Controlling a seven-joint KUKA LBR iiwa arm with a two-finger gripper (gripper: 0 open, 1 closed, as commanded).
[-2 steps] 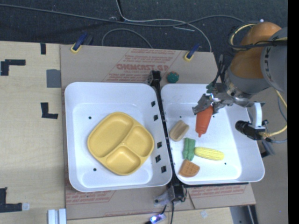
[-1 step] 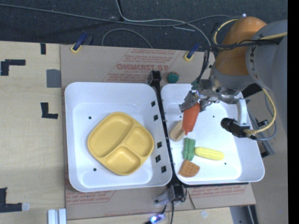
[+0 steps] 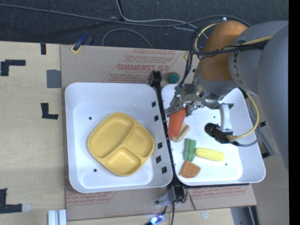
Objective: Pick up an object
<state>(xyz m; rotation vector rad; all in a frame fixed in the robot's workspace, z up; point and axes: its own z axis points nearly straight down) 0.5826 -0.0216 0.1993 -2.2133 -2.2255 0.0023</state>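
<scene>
My gripper [image 3: 182, 108] hangs over the left side of the right bin [image 3: 248, 170], just above the upper end of an orange carrot [image 3: 176, 122]. The carrot lies against the bin's left wall, partly over a tan bread-like piece [image 3: 182, 133]. Whether the gripper touches the carrot is unclear. Below it lie a green vegetable [image 3: 189, 149], a yellow corn cob [image 3: 209, 154] and an orange wedge [image 3: 189, 169]. The arm's orange band [image 3: 220, 43] and grey body cover the bin's upper right part.
The left bin [image 3: 77, 107] holds a yellow divided plate [image 3: 121, 143]. A black divider [image 3: 161, 121] runs between the bins. A small teal object [image 3: 174, 77] sits on the cardboard behind the bins. A black cable plug [image 3: 216, 132] hangs near the right bin's middle.
</scene>
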